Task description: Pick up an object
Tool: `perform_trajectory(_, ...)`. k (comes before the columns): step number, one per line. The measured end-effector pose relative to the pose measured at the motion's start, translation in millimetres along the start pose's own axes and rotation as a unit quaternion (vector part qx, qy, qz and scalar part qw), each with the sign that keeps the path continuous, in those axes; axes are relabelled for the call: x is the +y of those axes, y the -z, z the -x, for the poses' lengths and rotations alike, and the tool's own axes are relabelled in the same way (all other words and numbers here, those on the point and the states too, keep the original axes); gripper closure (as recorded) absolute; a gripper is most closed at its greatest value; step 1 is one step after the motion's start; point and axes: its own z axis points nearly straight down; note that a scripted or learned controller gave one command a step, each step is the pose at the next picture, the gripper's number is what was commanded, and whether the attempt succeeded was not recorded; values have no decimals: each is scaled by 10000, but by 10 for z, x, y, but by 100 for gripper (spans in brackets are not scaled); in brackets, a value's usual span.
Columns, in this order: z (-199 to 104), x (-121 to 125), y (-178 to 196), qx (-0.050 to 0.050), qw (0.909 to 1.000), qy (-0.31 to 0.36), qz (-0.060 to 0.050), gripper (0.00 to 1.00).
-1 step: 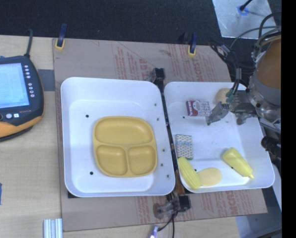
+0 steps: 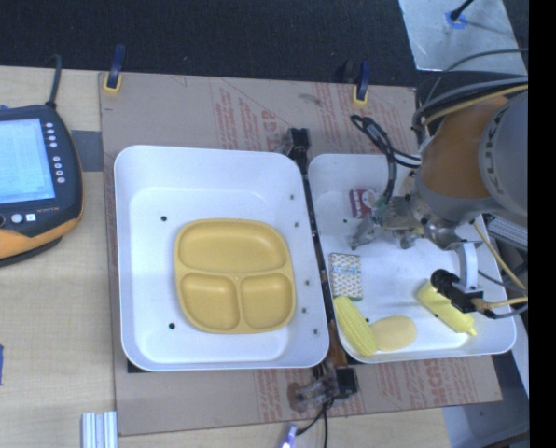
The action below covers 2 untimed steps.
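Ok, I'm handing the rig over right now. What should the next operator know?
Gripper: low in the right bin, near the red-and-white packet; whether it is open or shut is unclear.
Right bin also holds a patterned packet, a corn cob and a pale yellow oval piece.
Left bin: yellow divided plate.
Done: nothing visibly picked up.
Left: grasp and lift one object.

End effector over right bin
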Motion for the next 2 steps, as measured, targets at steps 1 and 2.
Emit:
perform_trajectory(1,170,595,22,8,10000,-4,23,0)
perform_trajectory(2,94,763,23,12,10000,-6,28,0)
